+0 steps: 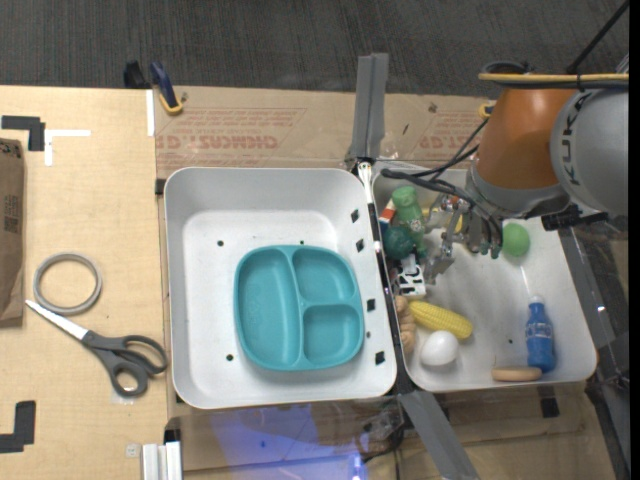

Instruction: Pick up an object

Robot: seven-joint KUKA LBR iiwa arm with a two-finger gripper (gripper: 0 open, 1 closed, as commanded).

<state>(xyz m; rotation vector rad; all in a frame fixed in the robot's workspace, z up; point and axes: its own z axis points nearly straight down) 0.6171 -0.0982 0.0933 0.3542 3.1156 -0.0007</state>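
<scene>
One gripper (462,236) hangs above the corn cob (441,317). The cob's long axis runs left-right. Jaw state: cannot tell.

Dark grey carpet floor (300,18) along the top. Light wood tabletop (90,198) on the left, carrying scissors (100,343), a tape roll (67,281), and a brown paper bag (10,228) at the edge. Printed cardboard sheet (260,128) behind the bins. Bluish light glow (290,438) at bottom centre.
</scene>
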